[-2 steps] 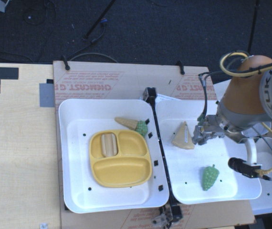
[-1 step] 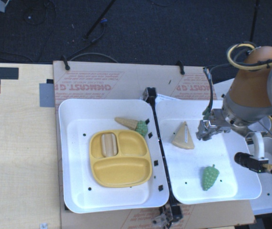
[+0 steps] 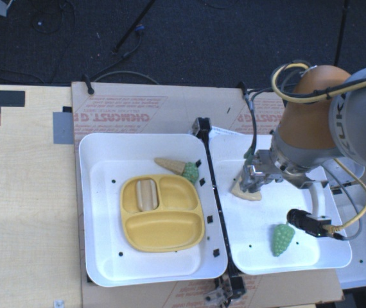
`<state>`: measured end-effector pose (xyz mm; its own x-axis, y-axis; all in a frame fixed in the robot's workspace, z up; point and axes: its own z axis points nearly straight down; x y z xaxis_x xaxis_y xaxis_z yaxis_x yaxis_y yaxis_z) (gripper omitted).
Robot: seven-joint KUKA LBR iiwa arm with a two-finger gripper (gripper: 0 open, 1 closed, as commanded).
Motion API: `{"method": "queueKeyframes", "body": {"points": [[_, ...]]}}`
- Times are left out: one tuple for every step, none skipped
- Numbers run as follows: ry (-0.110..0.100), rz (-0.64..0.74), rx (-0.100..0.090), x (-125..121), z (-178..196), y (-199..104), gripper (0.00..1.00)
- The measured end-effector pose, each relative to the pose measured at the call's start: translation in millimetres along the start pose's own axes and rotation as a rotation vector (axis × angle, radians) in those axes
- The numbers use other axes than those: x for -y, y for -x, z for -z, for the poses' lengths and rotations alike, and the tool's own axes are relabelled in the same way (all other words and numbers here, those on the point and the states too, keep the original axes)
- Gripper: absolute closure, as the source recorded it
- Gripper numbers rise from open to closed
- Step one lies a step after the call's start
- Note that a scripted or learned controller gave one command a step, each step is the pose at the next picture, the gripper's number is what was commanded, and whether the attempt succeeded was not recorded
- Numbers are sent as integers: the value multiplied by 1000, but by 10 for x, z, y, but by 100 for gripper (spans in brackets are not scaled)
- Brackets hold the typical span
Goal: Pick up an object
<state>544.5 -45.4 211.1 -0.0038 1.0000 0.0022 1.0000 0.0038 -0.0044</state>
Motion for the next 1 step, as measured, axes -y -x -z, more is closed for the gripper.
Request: {"method": "queueKeyframes", "body": {"points": [[-1, 1, 0, 20, -78, -508, 100]]}}
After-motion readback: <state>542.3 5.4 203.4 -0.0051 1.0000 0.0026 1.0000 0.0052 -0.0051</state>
